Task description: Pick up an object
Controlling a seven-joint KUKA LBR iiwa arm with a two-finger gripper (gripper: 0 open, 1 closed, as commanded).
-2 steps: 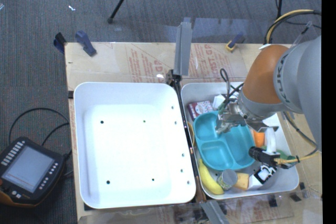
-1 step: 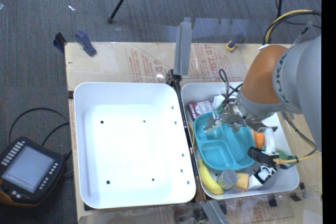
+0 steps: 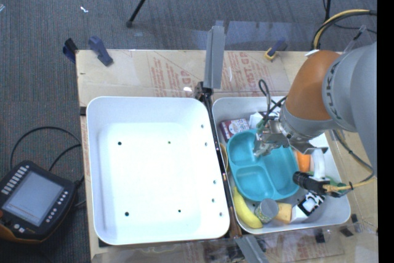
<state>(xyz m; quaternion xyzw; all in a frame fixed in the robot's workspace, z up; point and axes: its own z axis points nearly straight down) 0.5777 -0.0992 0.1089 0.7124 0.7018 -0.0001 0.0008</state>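
Observation:
The right bin (image 3: 342, 211) holds a teal divided tray (image 3: 261, 169), a yellow banana (image 3: 245, 209) at its front left, a small grey can (image 3: 266, 209), a dark red packet (image 3: 233, 128) at the back, an orange item (image 3: 303, 161) and a black-and-white piece (image 3: 311, 201). My gripper (image 3: 266, 140) hangs low over the back rim of the teal tray, under the orange-banded wrist. Its fingertips are too small and cluttered to read.
The left bin (image 3: 154, 166) sits beside it, with a grey post (image 3: 214, 61) rising at the divide between the bins. A pendant with a screen (image 3: 34, 200) lies on the floor at far left. Cables loop by the arm on the right.

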